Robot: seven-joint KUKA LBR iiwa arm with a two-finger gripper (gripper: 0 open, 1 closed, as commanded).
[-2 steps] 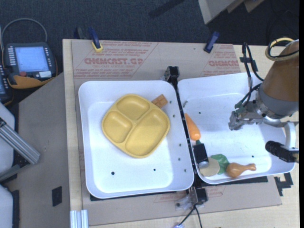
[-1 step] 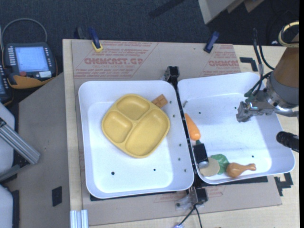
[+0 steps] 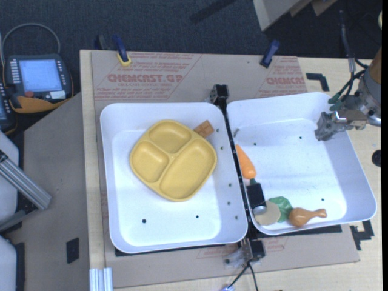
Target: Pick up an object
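In the right bin point(image 3: 303, 132), an orange carrot point(image 3: 245, 161) lies along the left wall. Near the front left corner sit a black block point(image 3: 254, 194), a round tan piece point(image 3: 269, 214) over a green item point(image 3: 282, 204), and a brown drumstick-shaped toy point(image 3: 305, 214). My gripper point(image 3: 329, 128) hangs over the bin's right rear part, far from those objects, with nothing visible between its fingers. In the left bin point(image 3: 121, 223) a yellow divided plate point(image 3: 173, 159) lies with a small brown block point(image 3: 204, 128) at its far right edge.
The bins rest on a cardboard sheet point(image 3: 151, 74) held by a yellow-tipped clamp point(image 3: 121, 50) and a blue clamp point(image 3: 269, 53). A teach pendant point(image 3: 39, 77) sits at the far left. Cables run beside the arm at the right.
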